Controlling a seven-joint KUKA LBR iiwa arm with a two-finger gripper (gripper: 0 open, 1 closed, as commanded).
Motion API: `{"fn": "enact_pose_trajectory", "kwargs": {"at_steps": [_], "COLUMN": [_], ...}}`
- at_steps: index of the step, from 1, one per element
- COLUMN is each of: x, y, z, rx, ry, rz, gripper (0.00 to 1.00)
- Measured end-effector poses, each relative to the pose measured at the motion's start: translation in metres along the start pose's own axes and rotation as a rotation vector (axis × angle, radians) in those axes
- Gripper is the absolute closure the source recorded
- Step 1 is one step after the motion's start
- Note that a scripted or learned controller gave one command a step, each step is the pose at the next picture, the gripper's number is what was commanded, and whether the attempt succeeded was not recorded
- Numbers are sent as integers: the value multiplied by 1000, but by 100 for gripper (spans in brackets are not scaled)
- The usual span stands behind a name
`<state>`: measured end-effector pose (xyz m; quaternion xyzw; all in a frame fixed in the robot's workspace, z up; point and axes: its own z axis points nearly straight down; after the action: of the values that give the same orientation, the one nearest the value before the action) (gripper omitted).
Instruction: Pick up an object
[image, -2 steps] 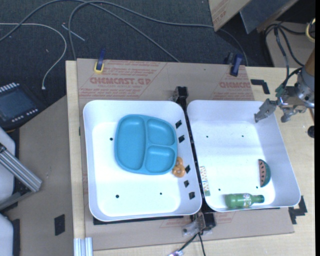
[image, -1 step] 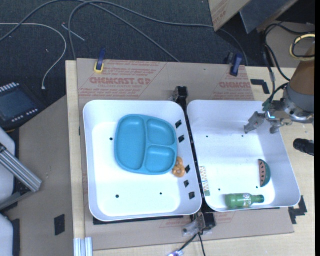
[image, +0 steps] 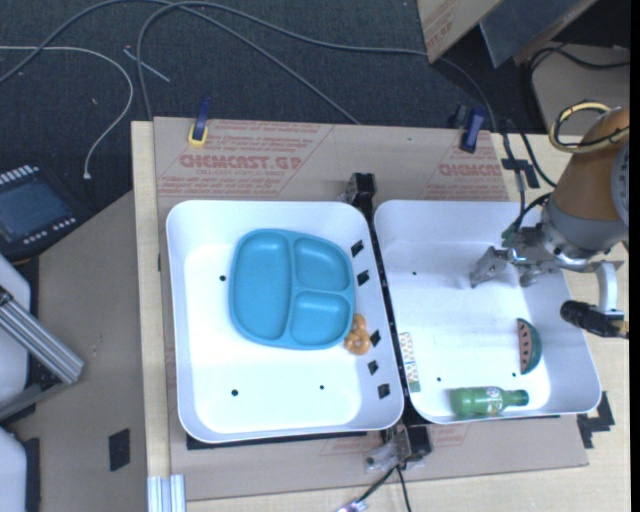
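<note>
Seen from above at a slant, a bench (image: 250, 150) covered with printed cardboard carries two shallow white bins side by side. My arm (image: 590, 190), grey with an orange band, comes in from the right and bends down over the right bin (image: 440, 300). My fingers (image: 510, 265) hang in that bin's upper right part, spread apart in a splayed pose with nothing between them, over bare white floor.

The right bin holds two things, both well apart from my fingers. A watermelon slice (image: 527, 346), green rind and red flesh, lies near the bin's right wall. A green bottle (image: 484, 401) lies on its side along the near wall, its neck pointing right.

The left bin (image: 200, 350) holds a blue tray (image: 290, 288) with three compartments, lying flat in the bin's upper middle. A small orange-brown thing (image: 357, 338), too small to identify, sits touching the tray's lower right corner, near the divide between the bins.

Blue clamps (image: 201, 122) grip the bench's far edge, and cables (image: 100, 70) trail over the dark floor beyond.
</note>
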<state>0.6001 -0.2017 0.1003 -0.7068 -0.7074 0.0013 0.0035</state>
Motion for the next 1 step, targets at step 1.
{"fn": "enact_pose_trajectory", "kwargs": {"at_steps": [1], "x": [1], "y": [0], "z": [16], "rx": [-3], "ry": [-1], "rz": [0], "gripper": [0]}}
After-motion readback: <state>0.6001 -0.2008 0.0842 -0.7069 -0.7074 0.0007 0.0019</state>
